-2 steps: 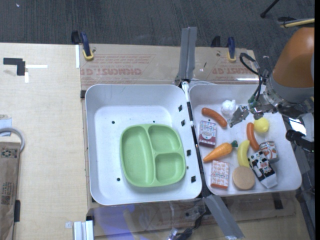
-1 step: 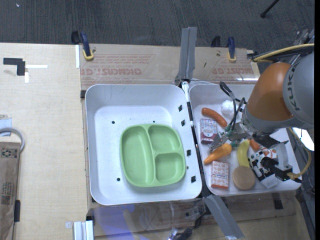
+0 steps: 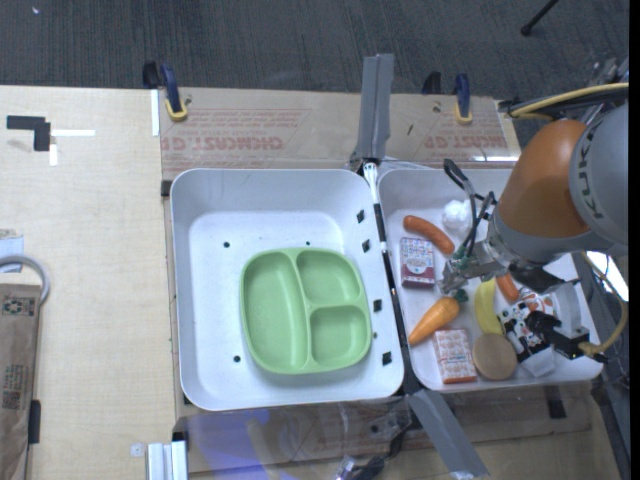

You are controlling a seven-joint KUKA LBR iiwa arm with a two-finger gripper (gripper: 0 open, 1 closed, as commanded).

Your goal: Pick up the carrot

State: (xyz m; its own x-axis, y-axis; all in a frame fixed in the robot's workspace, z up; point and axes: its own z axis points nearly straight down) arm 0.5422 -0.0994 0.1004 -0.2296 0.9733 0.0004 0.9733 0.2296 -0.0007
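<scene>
The carrot (image 3: 434, 319) lies in the right bin (image 3: 395, 190), orange, tilted, with its green top pointing up-right. My gripper (image 3: 461, 274) hangs directly over that green end, close to it or touching it; I cannot tell which. The arm's orange band (image 3: 545, 183) sits above and to the right, hiding part of the bin.
A red sausage (image 3: 428, 232), a small red box (image 3: 417, 262) and a white lump (image 3: 456, 211) lie behind the carrot. A yellow banana (image 3: 486, 307), a brown round piece (image 3: 493, 358) and a red-white carton (image 3: 454, 355) crowd its right and front. A green divided plate (image 3: 305, 310) rests in the left bin (image 3: 200, 268).
</scene>
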